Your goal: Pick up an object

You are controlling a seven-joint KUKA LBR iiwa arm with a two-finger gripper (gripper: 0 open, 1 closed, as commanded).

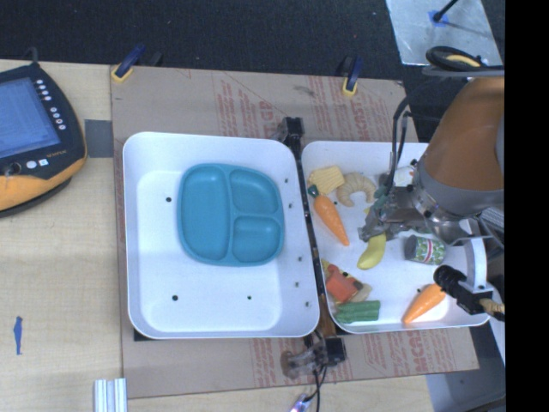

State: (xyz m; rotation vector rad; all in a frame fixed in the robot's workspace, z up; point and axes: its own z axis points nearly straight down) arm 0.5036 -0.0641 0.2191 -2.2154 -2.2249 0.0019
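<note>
Gripper [383,221]: I see it low in the right bin [390,294], above the yellow banana-shaped piece [372,252]; whether it is parted or closed I cannot tell. Bench [60,273]: pale wood under brown cardboard [214,106], dark floor beyond, a tablet [30,136] at left. Left bin [146,299] holds a blue divided plate [230,214]. The banana piece's long axis runs diagonally, its upper end toward the gripper. An orange carrot [329,217] lies just left.

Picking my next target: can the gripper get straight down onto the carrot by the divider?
Probably yes. The carrot lies apart from the gripper, uncovered in the right bin; the corn crowds its top end.
</note>
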